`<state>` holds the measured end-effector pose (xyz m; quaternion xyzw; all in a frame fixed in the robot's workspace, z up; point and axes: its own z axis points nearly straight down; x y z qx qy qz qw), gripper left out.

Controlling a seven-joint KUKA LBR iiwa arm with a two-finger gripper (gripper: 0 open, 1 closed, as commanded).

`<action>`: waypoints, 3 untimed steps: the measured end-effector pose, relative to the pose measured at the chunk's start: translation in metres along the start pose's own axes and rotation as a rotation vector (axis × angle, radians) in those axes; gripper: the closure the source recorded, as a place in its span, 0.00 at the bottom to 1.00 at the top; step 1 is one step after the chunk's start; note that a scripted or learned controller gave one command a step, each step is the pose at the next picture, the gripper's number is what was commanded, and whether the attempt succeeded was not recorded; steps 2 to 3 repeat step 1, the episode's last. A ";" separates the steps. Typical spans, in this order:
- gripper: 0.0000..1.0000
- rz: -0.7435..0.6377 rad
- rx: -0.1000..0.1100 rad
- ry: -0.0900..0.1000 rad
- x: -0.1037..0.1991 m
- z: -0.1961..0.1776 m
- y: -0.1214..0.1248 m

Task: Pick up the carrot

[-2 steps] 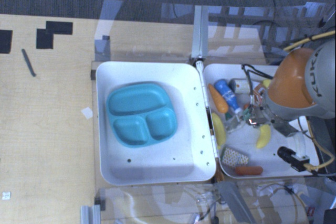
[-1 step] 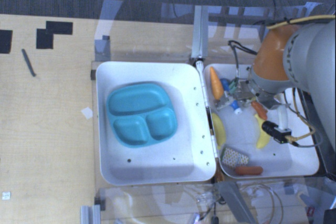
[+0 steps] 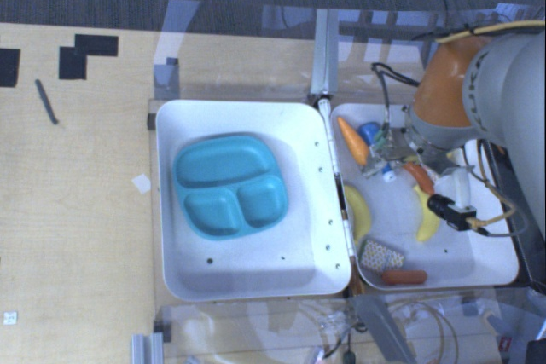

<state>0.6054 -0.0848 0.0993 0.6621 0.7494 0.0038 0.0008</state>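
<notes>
Gripper (image 3: 386, 151) is down in the right bin (image 3: 490, 273), just beside the carrot (image 3: 351, 140), which lies near the bin's upper-left corner against the left wall. Can't tell how its jaws are set, too much clutter under the wrist. So I'd say the pick isn't done: the carrot looks like it's lying on the bin floor, with the grasp and lift left to do. Arm (image 3: 503, 89) comes in from the right, orange band showing, wrist pointing down. Blue tray (image 3: 229, 185) sits in the left bin (image 3: 307, 260).
</notes>
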 end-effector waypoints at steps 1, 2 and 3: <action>1.00 0.655 0.002 -0.006 0.020 -0.086 -0.025; 1.00 0.655 0.002 -0.006 0.020 -0.086 -0.025; 1.00 0.655 0.002 -0.006 0.020 -0.086 -0.025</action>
